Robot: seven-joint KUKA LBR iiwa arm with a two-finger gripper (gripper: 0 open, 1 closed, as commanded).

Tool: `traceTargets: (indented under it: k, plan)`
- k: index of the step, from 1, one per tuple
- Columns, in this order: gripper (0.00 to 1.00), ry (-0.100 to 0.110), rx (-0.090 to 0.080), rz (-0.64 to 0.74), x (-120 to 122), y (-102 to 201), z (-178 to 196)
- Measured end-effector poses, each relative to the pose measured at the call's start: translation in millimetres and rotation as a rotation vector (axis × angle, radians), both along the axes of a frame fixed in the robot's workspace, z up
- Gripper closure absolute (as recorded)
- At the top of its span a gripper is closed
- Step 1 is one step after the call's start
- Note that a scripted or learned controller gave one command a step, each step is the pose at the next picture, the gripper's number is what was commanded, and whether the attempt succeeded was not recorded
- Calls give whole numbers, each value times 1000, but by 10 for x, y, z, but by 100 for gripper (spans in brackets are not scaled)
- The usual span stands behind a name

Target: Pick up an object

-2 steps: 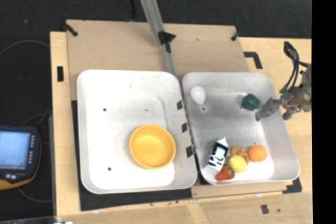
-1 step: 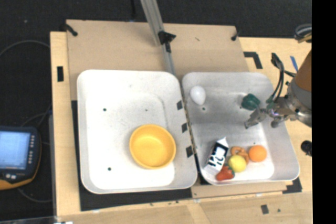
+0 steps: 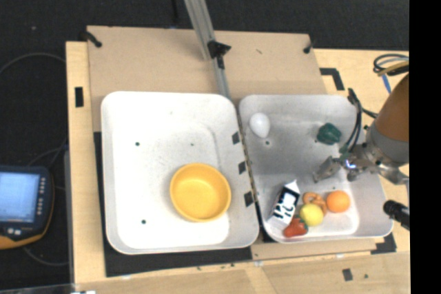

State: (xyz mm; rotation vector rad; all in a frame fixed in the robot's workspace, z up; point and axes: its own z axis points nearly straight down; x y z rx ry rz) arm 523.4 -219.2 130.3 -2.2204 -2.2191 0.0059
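Now, step in hand: gripper hovers low in the right bin, picking a target, nothing lifted yet
Gripper: its grey fingers look splayed apart with nothing between them; I judge it open, holding nothing
Landmark: orange, near the right bin's front edge
Gripper place: just behind the orange, slightly left of it, apart from it
Cluster: apple touches the orange's left-front side; a red piece lies left and in front of that; a black-and-white carton lies left of the orange, leaning on the fruit
Loners: green piece well behind the orange; white egg far behind and left of it
Left bin: yellow bowl, far left of the orange
Best target, my judgement: the green piece, since it stands free, with room for both fingers
Doing it well: centre over one item, come straight down, close only once the fingers straddle it
Risk: in the cluster a finger may land on a neighbour and push the fruit aside; round fruit may roll out
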Motion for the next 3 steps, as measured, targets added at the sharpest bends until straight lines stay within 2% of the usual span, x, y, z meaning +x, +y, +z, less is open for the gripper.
traceTargets:
  k: [1, 3]
  plan:
    - [100, -9, -1, -3, 28, -8, 141]
    - [100, -11, -2, 3, 40, -84, 929]
